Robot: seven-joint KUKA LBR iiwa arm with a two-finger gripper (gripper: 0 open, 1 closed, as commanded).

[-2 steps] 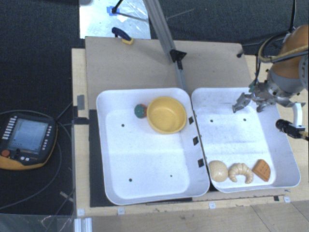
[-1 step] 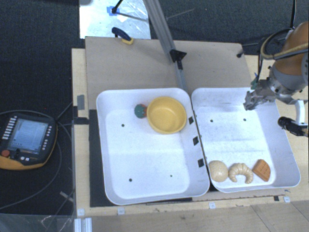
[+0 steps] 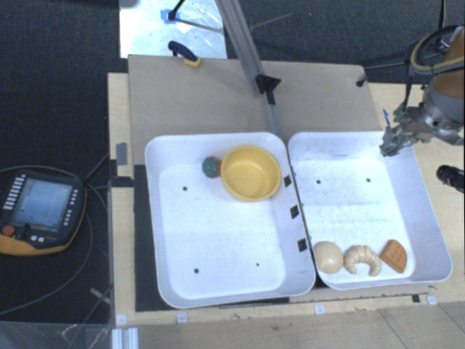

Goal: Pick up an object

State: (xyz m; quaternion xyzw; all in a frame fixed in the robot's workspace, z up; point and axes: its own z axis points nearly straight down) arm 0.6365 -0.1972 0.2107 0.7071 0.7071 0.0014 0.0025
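Now approaching | gripper over far right rim of right bin, finger state unclear | bun, croissant, waffle along near edge | should descend centred on one

Yellow bowl upright in left bin, small teal ball touching its left side.

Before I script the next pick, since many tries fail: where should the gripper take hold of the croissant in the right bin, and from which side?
Grip the croissant across its thick middle, coming straight down from above. It lies flat, curved, near the right bin's front wall, with the egg-shaped piece close on one side and the waffle on the other, so side approaches look crowded. The gripper is at the far rim.
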